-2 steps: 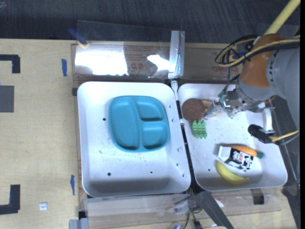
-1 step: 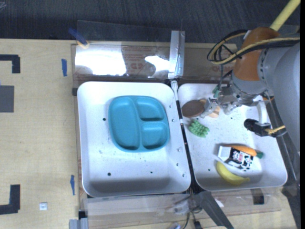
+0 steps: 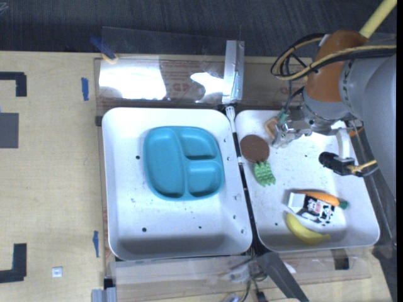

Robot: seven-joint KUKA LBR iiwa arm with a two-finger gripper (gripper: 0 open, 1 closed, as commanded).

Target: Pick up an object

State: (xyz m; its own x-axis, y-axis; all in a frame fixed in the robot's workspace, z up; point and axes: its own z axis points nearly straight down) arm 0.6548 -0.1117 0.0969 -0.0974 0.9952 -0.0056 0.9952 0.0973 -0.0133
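camera view: looking down at a slant on two shallow white bins, the grey arm reaching in from the right.
gripper: the two-finger gripper (image 3: 284, 129) is low over the far left corner of the right white bin (image 3: 371, 231).
grip: i cannot tell from here whether it is spread or closed, and nothing shows clearly inside it.
nearest things: a small tan piece (image 3: 272, 128) sits just beside the gripper; a flat round brown disc (image 3: 254, 147) lies near it, towards the bins' shared wall.
other candidates: a ridged green plastic piece (image 3: 265, 173) below the disc; a yellow banana (image 3: 304, 229) at the near side, touching a white and black printed packet (image 3: 313, 207) with an orange carrot-like piece (image 3: 327, 198) along its top.
left white bin (image 3: 119, 219): a blue divided plastic plate (image 3: 184, 162) lies flat in the middle, well apart from the gripper.
progress: early, by my reckoning; the approach looks made, but every object seems to rest in a bin.
left to do: close on one thing, likely the tan piece or the disc, and lift it clear.
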